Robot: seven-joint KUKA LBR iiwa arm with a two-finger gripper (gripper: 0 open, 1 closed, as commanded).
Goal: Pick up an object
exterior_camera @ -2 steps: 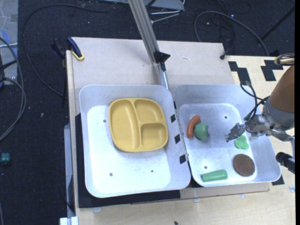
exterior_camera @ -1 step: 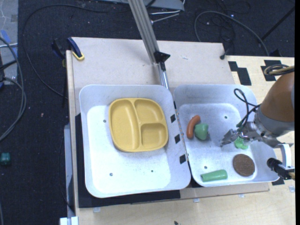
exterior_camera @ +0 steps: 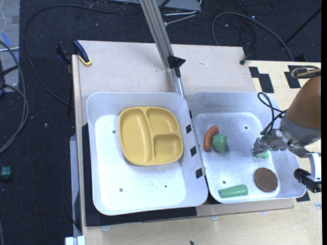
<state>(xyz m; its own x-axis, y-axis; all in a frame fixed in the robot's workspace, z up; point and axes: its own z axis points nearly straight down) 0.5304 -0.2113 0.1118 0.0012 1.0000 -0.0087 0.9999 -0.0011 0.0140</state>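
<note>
In the right bin (exterior_camera: pixel 240 117) lie an orange sausage-shaped piece (exterior_camera: pixel 209 137), a round green piece (exterior_camera: pixel 219 143) touching it, a brown disc (exterior_camera: pixel 265 179) and a green cylinder (exterior_camera: pixel 233 191) near the front wall. My gripper (exterior_camera: pixel 259 150) reaches down from the right to the bin floor at its right side. A small pale-green thing (exterior_camera: pixel 263 155) shows just under its tip, mostly hidden by the gripper.
The left bin (exterior_camera: pixel 102 152) bears a yellow divided plate (exterior_camera: pixel 151 135). A slanted metal pole (exterior_camera: pixel 161 32) runs from the back down to the seam between the bins. Cables lie on the dark floor around the bench.
</note>
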